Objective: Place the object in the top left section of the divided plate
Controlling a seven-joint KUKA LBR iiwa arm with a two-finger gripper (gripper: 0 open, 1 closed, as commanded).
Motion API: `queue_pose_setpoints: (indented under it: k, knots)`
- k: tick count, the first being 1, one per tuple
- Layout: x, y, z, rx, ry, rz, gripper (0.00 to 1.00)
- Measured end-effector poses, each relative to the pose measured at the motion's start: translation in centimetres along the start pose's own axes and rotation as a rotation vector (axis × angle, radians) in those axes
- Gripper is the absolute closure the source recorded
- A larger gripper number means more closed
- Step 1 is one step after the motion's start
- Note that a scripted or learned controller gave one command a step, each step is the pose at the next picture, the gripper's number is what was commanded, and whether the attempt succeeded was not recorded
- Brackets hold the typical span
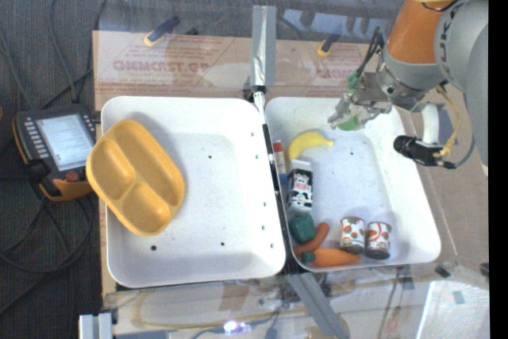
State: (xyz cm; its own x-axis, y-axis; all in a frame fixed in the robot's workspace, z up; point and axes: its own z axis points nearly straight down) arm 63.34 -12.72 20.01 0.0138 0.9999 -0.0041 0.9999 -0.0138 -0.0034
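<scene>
A yellow divided plate (135, 175) lies tilted at the left side of the left bin (214, 250), overhanging its left rim. My gripper (346, 117) hangs over the back of the right bin (413, 202), just right of a yellow banana (308, 144). Nothing shows clearly in its grasp. In the same bin, a black-and-white milk carton (300, 188) lies in front of the banana. A green object (301, 228), a brown sausage (312, 238) and an orange carrot (335, 256) sit at the front left, with two red-and-white cans (364, 235) at the front.
A thin red-and-white marker (278, 155) lies along the right bin's left wall. A metal post (262, 52) stands behind the divider between the bins. A handheld pendant (51, 143) rests left of the bench. The arm's black cable fitting (417, 148) juts over the right bin.
</scene>
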Motion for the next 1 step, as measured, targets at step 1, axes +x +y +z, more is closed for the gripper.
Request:
queue_pose_setpoints:
  k: [1]
  knots:
    - [7.38, -4.64, 1.78, 0.001, 0.004, 0.093, 1.0]
